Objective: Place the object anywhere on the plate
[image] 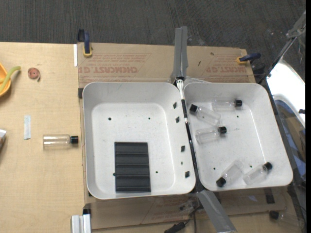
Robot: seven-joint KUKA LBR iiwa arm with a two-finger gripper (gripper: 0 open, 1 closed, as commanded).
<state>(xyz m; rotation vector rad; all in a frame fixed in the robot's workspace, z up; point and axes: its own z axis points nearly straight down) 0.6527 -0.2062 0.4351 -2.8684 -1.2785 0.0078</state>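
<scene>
two white bins [92,130]: dark ridged plate [132,167] left, clear bottles [210,134] right.

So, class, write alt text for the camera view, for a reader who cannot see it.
Two shallow white bins sit side by side on a bench: the left bin holds a dark ridged plate, the right bin five clear bottles with black caps. Another clear bottle lies on the bench to the left.

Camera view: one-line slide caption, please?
Ridged black rectangular plate in left white bin; five clear black-capped plastic bottles in right white bin.
</scene>
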